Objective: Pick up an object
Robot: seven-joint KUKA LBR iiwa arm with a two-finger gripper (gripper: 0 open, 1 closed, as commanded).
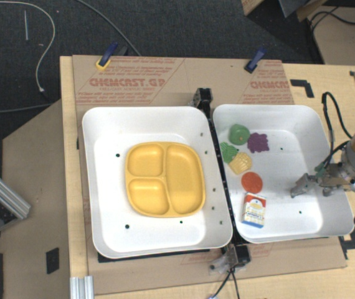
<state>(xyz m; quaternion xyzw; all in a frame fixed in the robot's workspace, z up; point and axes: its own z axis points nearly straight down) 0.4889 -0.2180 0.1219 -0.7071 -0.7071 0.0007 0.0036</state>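
Two shallow white bins sat side by side on the desk (pixel 165 73), left bin (pixel 103 129) and right bin (pixel 302 123). Carried in the left bin: a yellow divided tray (pixel 165 179), three compartments, lying flat near the middle. Gathered along the left side of the right bin, a small cluster: green round toy (pixel 239 133) at the top, purple grape-like toy (pixel 258 142) just beside it to the right, a second green piece (pixel 228 152) below against the bin's left wall, pale yellow toy (pixel 241 162) touching that, orange-red round toy (pixel 251 182) lower still, and a small red-and-white box (pixel 255 210) nearest the front rim. Reached in from the right over the right bin: the tool (pixel 303 186), low above bare white floor, well apart from the cluster, fingers (pixel 299 185) pointed left toward it. Nothing seen between the fingers; whether spread or closed could not be told at that angle. Clamped to the desk's far edge: two blue clips (pixel 107 56). Beyond the desk, dark carpet with a loose white cable (pixel 40 73).
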